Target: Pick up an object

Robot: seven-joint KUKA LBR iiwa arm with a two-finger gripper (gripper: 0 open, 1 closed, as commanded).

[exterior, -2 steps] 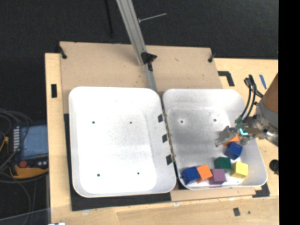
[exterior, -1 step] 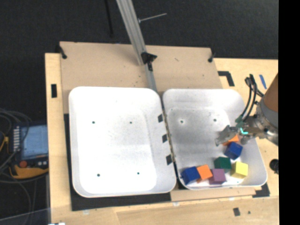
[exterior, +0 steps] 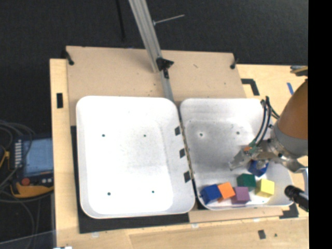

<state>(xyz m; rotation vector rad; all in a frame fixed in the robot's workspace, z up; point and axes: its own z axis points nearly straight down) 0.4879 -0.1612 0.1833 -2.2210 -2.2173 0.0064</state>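
1. The right-hand shallow white bin (exterior: 218,123) is the landmark; its floor looks scuffed and grey, and it sits just beside the left-hand shallow white bin (exterior: 127,152), their inner walls meeting.
2. The grey arm with the orange band (exterior: 294,119) comes over the right bin's right wall, and its two-finger gripper (exterior: 248,158) is down inside the bin, right of the bin's middle.
3. How wide the gripper stands cannot be told; its metal parts blur together against the bin floor.
4. A small blue block-like object (exterior: 258,166) lies directly under or against the gripper, partly hidden by it; whether it is gripped cannot be told.
5. Along the right bin's near wall runs a row of small blocks: a blue cube (exterior: 210,193), an orange cube (exterior: 226,190) touching it, and a purple cube (exterior: 242,194) beside that.
6. A green cube (exterior: 247,181) sits just behind the purple one, near the gripper, and a yellow cube (exterior: 266,187) lies toward the bin's near right corner.
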